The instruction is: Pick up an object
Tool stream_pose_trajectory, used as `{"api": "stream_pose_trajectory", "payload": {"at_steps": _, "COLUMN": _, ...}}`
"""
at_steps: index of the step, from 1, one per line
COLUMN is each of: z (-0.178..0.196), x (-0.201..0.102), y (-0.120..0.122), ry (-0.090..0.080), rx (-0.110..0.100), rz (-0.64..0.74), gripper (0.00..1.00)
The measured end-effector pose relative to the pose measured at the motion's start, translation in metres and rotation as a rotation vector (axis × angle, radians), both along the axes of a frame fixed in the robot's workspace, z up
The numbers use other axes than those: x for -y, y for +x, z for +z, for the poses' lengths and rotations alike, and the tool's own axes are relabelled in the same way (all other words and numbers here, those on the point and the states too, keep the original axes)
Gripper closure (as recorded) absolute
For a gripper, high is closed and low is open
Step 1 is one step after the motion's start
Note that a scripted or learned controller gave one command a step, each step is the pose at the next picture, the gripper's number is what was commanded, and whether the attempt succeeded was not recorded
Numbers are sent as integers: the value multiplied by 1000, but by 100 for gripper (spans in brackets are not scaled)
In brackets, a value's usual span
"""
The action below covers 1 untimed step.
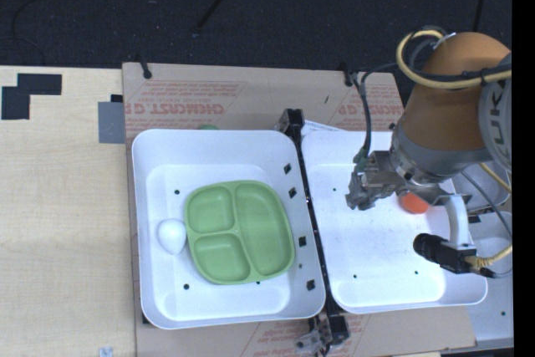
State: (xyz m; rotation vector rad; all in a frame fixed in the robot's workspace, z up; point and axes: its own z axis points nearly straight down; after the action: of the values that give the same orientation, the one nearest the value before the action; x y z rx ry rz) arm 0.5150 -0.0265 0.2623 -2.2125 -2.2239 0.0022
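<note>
At right of frame, the claw (361,198) hangs over the right bin (376,280); the arm half-hides an orange object (413,203).

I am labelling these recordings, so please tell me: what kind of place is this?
Probably a robotics lab bench set up for picking trials. Two white bins sit side by side on cardboard, a grey and orange arm reaches in, and loose cables cross the dark floor behind.
</note>
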Motion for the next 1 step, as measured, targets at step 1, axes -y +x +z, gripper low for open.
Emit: {"api": "stream_pose_trajectory", "payload": {"at_steps": 1, "z": -19, "x": -53, "y": -3, "ry": 0, "rx": -2, "rz": -1, "gripper": 100}}
